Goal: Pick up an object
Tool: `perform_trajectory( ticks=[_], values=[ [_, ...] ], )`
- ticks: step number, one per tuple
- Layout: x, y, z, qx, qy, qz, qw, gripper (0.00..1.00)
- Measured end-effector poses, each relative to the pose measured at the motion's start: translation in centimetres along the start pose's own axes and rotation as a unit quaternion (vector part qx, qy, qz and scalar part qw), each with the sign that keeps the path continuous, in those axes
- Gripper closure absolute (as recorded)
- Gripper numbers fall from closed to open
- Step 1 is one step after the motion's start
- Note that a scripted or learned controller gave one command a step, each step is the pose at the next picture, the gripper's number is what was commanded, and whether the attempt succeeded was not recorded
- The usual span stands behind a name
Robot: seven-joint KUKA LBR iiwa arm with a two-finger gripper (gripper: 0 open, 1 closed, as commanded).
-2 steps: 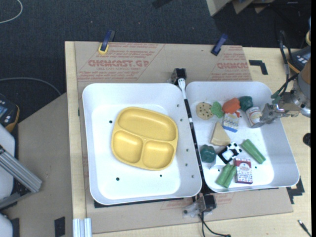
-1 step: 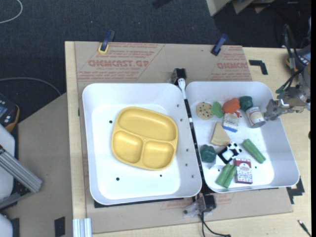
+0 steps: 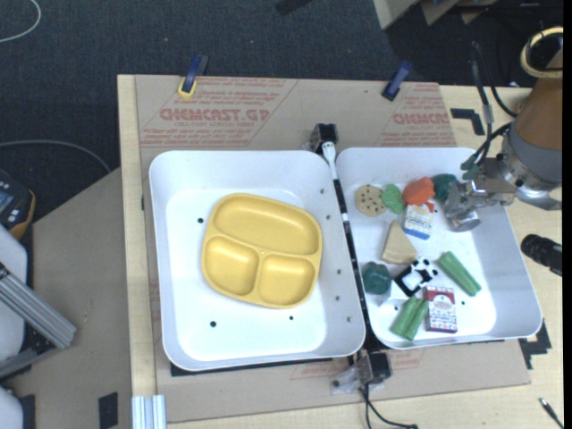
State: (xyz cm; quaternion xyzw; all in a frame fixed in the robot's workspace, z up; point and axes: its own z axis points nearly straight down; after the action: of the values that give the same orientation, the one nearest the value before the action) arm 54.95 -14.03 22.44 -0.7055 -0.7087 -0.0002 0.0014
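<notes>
Gripper [image 3: 466, 206] low over the right bin [image 3: 518, 266] — finger state impossible to tell.

Arm over the right bin, yellow tray alone in the left one.

The gripper [image 3: 465, 206] hung low at the right bin's [image 3: 518, 280] far side, just beside an orange toy [image 3: 418, 189] and a teal one [image 3: 444, 186]. A cookie [image 3: 368, 200], green blocks [image 3: 458, 273] and a small red box [image 3: 441, 311] lay scattered there; the yellow divided tray [image 3: 262, 249] sat in the left bin [image 3: 170, 239].
</notes>
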Motion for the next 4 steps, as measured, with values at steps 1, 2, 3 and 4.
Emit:
perform_trajectory(
  ticks=[1, 2, 3, 4],
  values=[
    [4.7, -1.7, -0.9, 0.0, 0.0, 0.001, 1.0, 1.0],
    [9.5, -2.8, -1.3, 0.001, 0.0, 0.0, 1.0, 1.0],
    [11.5, -2.7, -0.3, 0.001, 0.0, 0.001, 1.0, 1.0],
    [12.0, -4.4, -0.1, 0.001, -0.001, 0.003, 1.0, 1.0]
  ],
)
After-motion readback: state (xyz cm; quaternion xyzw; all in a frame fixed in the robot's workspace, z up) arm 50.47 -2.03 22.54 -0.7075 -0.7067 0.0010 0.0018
